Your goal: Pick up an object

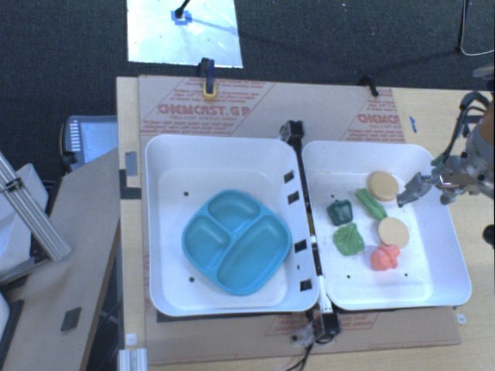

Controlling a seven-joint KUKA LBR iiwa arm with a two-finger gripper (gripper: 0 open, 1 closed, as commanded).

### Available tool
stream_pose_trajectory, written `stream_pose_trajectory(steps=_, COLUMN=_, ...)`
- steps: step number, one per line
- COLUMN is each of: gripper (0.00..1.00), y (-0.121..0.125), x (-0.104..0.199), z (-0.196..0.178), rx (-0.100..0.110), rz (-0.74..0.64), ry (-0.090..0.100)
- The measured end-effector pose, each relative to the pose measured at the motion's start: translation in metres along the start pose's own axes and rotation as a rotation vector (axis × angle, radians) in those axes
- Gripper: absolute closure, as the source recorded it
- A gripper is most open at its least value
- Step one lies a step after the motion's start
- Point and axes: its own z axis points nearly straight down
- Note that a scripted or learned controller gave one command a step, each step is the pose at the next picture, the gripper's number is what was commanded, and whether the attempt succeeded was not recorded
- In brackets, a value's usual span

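You are looking at a robotics lab, not a home or kitchen; the desk [433, 338] is a plain pale board laid with protective sheeting printed CHEMCAST [203, 108], clamped at its far edge by a yellow clip [209, 85]; two white bins [232, 154] sit on it; dark carpet [62, 45] surrounds it; aluminium framing [27, 207] stands at the left; loose cables [472, 22] hang nearby.

Wooden bench [433, 338] — cardboard sheet [232, 107] on top, two white bins [166, 207] side by side
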Motion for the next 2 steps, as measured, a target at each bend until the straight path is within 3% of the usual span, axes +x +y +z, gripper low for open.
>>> stream_pose_trajectory(steps=2, gripper=0.00, y=0.000, x=0.012, z=0.087, rx=0.001, rz=0.002, ry=0.000)
